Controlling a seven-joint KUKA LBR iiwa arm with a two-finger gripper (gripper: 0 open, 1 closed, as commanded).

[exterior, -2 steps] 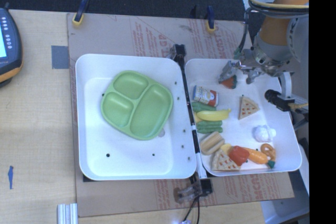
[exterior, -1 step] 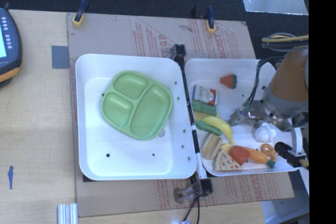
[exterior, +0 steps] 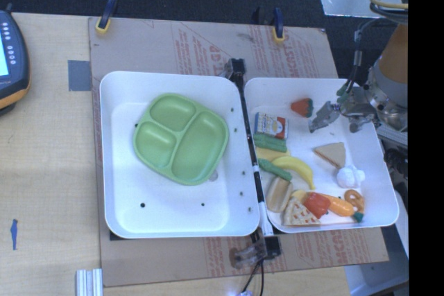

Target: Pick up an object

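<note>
Camera view has the claw (exterior: 338, 114) hanging over the upper part of the right bin (exterior: 386, 170), near its far rim; I cannot tell whether it is open or closed, and nothing shows in it. Just left of it lies a small red strawberry (exterior: 301, 107), apart from it. Below it sits a tan bread wedge (exterior: 331, 153), with bare white floor between. Further down-left are a banana (exterior: 297, 168) and a crowded heap of toy food, hard to sort out. Well to the left, the left bin (exterior: 118, 170) holds a green divided plate (exterior: 182, 138).
</note>
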